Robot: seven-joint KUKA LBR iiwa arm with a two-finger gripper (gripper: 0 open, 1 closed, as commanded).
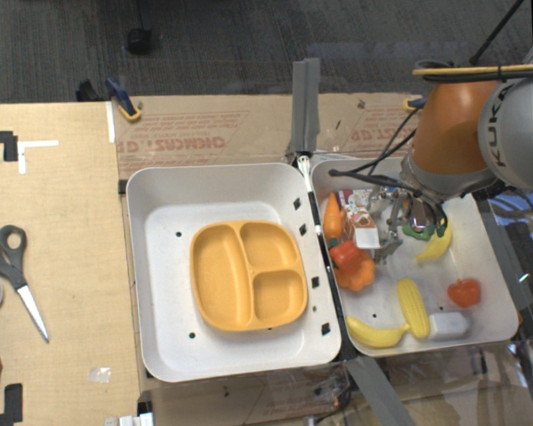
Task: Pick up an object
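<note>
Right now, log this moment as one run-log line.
gripper: low in right white bin, grasp unclear | orange pepper-shaped toy: beside gripper | yellow divided plate: left white bin

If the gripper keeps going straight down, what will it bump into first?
Probably the orange pepper: the gripper points down into the right bin just above and beside it. Depth is hard to judge, so it could hit bare bin floor instead.

Lighting: we record even, bright overhead light. Shadows: soft, thin ones inside the left bin (154, 285), along its walls. Glare: mild sheen on that bin's rim. Focus: sharp at the bin; we note slight softness toward frame edges.
</note>
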